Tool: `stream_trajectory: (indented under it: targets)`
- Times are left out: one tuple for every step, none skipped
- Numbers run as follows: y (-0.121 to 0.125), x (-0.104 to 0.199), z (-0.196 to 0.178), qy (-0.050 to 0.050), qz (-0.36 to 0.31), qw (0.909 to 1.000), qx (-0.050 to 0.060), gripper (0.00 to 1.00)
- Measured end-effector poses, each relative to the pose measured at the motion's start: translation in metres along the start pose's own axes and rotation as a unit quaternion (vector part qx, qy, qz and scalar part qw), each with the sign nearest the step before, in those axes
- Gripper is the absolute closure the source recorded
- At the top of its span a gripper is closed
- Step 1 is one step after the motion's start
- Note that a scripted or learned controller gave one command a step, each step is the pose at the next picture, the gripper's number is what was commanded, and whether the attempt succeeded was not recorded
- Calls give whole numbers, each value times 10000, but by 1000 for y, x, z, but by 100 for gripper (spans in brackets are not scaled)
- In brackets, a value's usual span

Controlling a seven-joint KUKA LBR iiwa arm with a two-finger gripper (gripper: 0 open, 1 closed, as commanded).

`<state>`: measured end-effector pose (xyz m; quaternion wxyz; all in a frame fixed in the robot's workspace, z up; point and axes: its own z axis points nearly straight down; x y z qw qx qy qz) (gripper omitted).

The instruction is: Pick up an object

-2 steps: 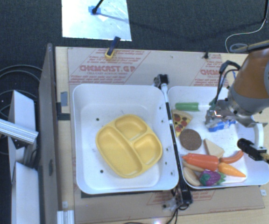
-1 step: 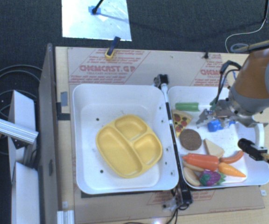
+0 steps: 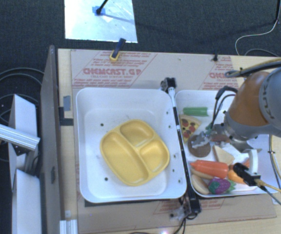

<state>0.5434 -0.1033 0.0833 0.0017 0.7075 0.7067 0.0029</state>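
Note:
My gripper [image 3: 212, 134] hangs low over the middle of the right bin [image 3: 205, 95], just above and to the right of a brown round piece [image 3: 199, 147]. Around it lie a green cylinder [image 3: 195, 111] at the back, a pizza slice [image 3: 189, 126], a pale wedge [image 3: 222, 154], an orange carrot [image 3: 210, 168] and a purple bunch of grapes [image 3: 219, 185] at the front. The grey and orange arm [image 3: 257, 106] hides the bin's right side.
The left bin [image 3: 96, 101] holds a yellow divided plate [image 3: 134, 151]. A thin black rail [image 3: 178, 130] runs between the two bins. Cardboard sheeting [image 3: 130, 67] lies under and behind both bins.

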Motion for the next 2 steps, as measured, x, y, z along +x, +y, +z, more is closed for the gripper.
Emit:
stream_trajectory:
  targets:
    - [46,13,-5,-18,-37,10000,-17,0]
    - [109,20,-4,-21,-42,10000,-25,0]
